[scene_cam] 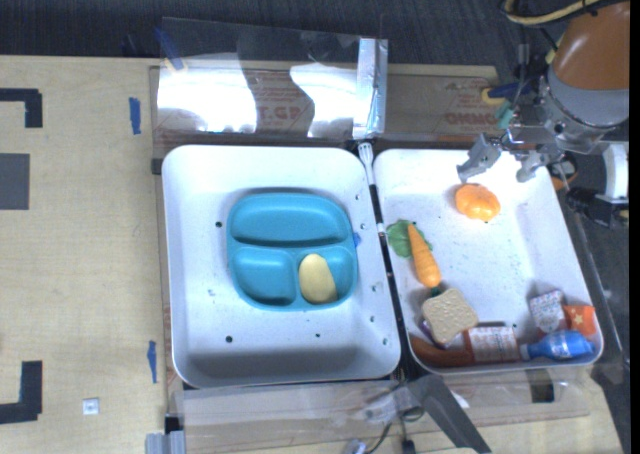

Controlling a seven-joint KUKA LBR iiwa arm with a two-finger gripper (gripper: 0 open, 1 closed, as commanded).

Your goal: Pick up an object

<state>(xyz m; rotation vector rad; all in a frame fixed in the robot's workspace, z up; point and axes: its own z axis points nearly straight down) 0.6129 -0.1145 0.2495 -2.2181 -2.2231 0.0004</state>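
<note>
Orange fruit (477, 201) sits at six o'clock beneath my claw (505, 158), spread wide and holding nothing; I should descend centred before closing.

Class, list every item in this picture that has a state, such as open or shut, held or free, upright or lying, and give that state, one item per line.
gripper: open, above the orange, holding nothing
orange fruit: free, on the right bin floor
carrot: lying flat, free
bottle: lying on its side
bread slice: lying flat
yellow egg-shaped piece: resting in a compartment of the blue tray
</note>
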